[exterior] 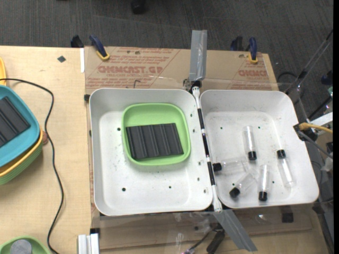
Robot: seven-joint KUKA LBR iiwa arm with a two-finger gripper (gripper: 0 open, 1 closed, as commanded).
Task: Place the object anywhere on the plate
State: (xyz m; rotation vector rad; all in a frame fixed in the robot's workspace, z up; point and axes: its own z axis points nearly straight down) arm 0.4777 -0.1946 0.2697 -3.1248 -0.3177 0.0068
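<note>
A green square plate (156, 119) with a dark ribbed insert (154, 141) sits in the left white bin (106, 184), toward its back. Several clear plastic tubes with black caps lie in the right white bin (286, 110): one (249, 142) near the middle, one (285, 168) at the right, one (263, 181) near the front, one (241, 186) tilted at the front left, and one (228, 166) by the bin's left wall.
A stack of teal and green plates (18, 136) stands at the far left of the wooden bench, with a black cable (53, 157) running past it. Cardboard (137, 65) held by clamps lies behind the bins. A grey strip (198, 57) rises between the bins at the back.
</note>
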